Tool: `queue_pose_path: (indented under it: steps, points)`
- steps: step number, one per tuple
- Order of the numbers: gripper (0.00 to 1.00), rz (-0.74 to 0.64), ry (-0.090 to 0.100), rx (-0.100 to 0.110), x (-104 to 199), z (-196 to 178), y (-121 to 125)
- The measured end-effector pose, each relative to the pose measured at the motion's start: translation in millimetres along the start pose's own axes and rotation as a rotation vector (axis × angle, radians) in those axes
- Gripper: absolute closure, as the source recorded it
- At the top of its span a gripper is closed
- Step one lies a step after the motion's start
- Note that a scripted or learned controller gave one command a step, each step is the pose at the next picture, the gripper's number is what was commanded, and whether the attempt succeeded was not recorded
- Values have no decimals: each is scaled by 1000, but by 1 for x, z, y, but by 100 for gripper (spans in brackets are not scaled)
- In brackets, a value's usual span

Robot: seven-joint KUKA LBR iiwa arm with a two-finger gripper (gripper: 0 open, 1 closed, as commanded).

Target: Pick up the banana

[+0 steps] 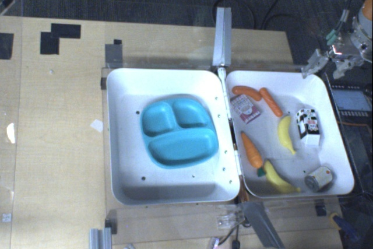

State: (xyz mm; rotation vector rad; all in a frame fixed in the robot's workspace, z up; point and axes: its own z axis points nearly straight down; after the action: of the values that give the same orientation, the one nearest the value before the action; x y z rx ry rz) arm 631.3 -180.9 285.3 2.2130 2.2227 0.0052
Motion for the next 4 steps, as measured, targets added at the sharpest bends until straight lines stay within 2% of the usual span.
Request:
queue_pose_path:
  steps: [1, 2, 3, 4]
  points:
    - [0, -58, -1, -1, 23, -7, 8]
    - [100, -64, -3, -7, 25, -19, 10]
    - [0, -64, -3, -7, 25, -19, 10]
    - [0, -56, -1, -2, 7, -71, -32]
